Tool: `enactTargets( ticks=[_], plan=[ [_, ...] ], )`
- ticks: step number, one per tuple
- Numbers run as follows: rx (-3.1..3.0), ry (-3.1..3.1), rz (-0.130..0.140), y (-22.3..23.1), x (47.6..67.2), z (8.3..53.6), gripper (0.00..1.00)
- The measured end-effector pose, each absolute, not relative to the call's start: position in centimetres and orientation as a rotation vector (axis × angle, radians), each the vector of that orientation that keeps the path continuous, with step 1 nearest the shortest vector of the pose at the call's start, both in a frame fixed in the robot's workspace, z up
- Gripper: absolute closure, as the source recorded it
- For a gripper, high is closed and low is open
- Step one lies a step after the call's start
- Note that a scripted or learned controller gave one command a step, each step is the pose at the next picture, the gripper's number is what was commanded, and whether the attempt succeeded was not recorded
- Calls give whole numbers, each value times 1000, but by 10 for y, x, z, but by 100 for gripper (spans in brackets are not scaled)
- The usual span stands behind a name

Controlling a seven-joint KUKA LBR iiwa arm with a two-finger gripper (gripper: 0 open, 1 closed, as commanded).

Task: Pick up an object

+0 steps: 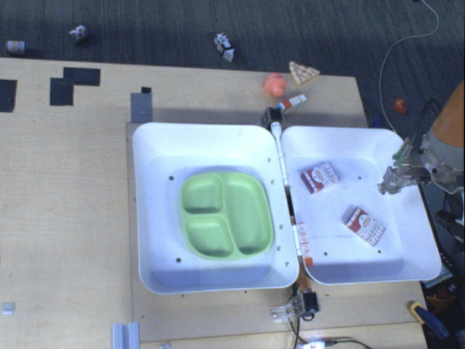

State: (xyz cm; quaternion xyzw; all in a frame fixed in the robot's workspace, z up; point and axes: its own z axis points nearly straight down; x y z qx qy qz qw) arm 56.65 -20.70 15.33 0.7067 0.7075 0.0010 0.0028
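White plastic bins sit side by side on the bench. The right bin [407,260] carries two small red-and-white packets: one packet [320,177] toward its left wall, the other packet [365,225] nearer the middle, toward the front edge. The gripper [392,182] hangs over the right edge of that bin, well apart from both; how wide it stands I cannot tell. Nothing is lifted, so the pick looks barely begun: approach, closing and raising all remain. The left bin [156,195] holds a green divided tray [227,214].
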Motion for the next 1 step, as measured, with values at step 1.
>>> enactTargets(
  ticks=[1],
  plan=[
    [2211, 2225, 10, -159, 656, 201, 100]
  ],
)
